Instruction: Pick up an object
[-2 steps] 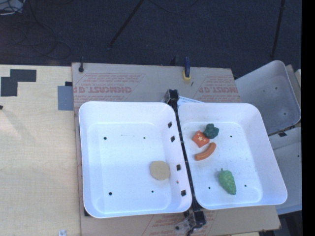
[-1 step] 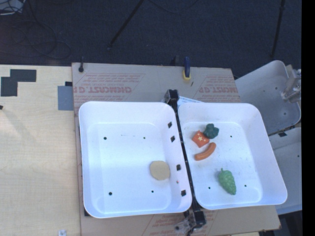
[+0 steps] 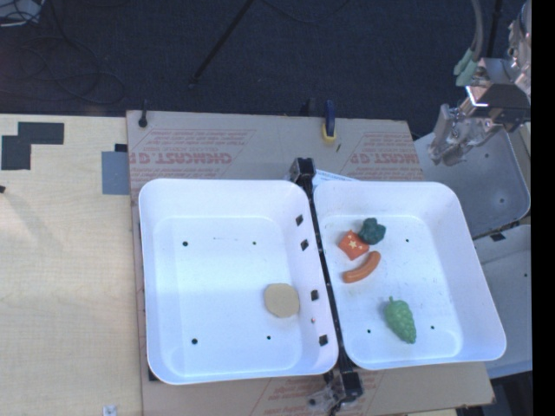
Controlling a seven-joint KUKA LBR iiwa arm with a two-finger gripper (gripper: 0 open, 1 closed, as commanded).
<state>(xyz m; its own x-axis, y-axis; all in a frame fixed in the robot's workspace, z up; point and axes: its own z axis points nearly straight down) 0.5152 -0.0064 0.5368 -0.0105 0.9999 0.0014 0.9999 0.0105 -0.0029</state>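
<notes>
The tool [image 3: 473, 102] hangs beyond the worktop's far right corner, outside both bins; whether it is apart or together cannot be told; the right bin [image 3: 473, 232] holds a red block [image 3: 352, 245], dark green piece [image 3: 373, 230], orange sausage [image 3: 362, 267] and green leafy toy [image 3: 401, 320]; the left bin [image 3: 156, 232] holds a tan disc [image 3: 282, 301] near its right wall.

Fixed overhead cam, slanted on bins [image 3: 165, 199]

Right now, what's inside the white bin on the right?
The right bin holds four toys: a red block, a dark green piece, an orange sausage and a light green bumpy piece. Nothing is covering them.
</notes>
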